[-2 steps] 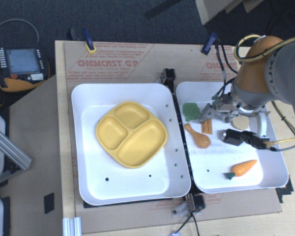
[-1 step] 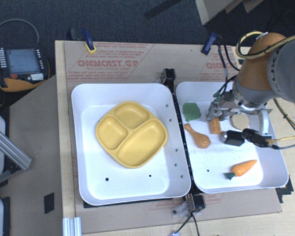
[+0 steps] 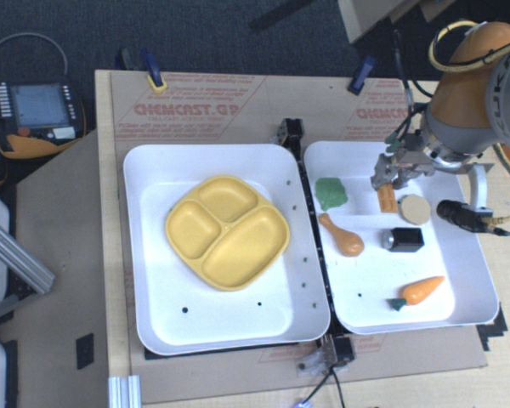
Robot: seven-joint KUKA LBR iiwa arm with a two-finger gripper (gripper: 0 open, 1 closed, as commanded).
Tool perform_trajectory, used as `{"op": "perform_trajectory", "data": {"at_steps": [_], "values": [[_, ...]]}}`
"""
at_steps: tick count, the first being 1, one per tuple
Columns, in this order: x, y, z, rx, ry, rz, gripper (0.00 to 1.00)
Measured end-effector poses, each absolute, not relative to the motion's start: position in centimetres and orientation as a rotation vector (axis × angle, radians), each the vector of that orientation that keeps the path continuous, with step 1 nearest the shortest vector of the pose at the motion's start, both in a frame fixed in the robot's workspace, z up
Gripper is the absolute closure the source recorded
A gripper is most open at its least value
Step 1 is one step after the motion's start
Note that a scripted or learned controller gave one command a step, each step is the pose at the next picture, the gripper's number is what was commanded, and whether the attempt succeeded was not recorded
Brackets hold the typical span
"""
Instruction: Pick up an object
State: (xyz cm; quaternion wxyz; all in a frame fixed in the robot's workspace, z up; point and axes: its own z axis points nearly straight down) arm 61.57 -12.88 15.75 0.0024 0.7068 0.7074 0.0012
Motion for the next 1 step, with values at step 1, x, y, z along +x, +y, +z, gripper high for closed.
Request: {"op": "perform_trajectory", "data": {"at_steps": [1], "values": [[60.75,-12.55,21.39,2.218,2.219,0.003,1.00]]}}
